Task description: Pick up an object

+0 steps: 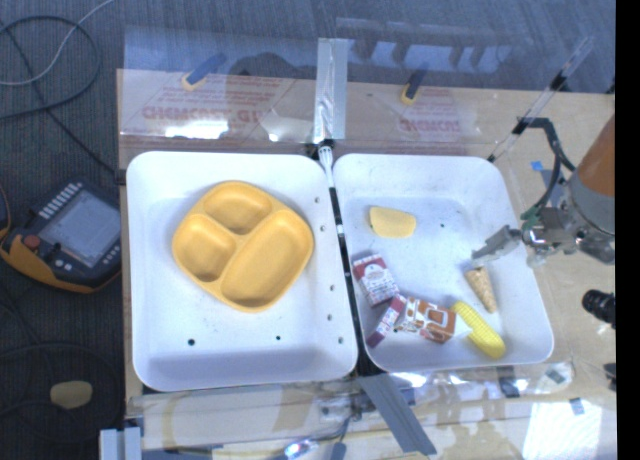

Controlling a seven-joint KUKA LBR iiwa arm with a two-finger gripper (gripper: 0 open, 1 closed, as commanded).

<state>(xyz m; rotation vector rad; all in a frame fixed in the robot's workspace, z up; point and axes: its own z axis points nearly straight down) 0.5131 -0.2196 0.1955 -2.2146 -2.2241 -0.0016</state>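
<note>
At the right rim of the right bin we find the gripper poised just above the bin's edge, its fingers too small and blurred for us to tell whether they are spread or closed, and nothing shows between them. We judge that we are in the approach step: no object has been lifted yet. The candidates all lie in this bin: a cone-shaped piece nearest the gripper, a yellow corn cob just beside it toward the front corner, a pale yellow wedge well apart near the back, and a cluster of small red-and-white packets along the left wall. The cone looks to us like the likeliest target; the next move calls for a short reach inward and downward, with the fingers straddling the cone's narrow body and keeping off the corn touching its lower end. The left bin holds a yellow divided plate. Both bins sit on a pale tabletop with clear panels at the back; beyond it lies grey carpet with loose cables and a handheld control pendant.
</note>
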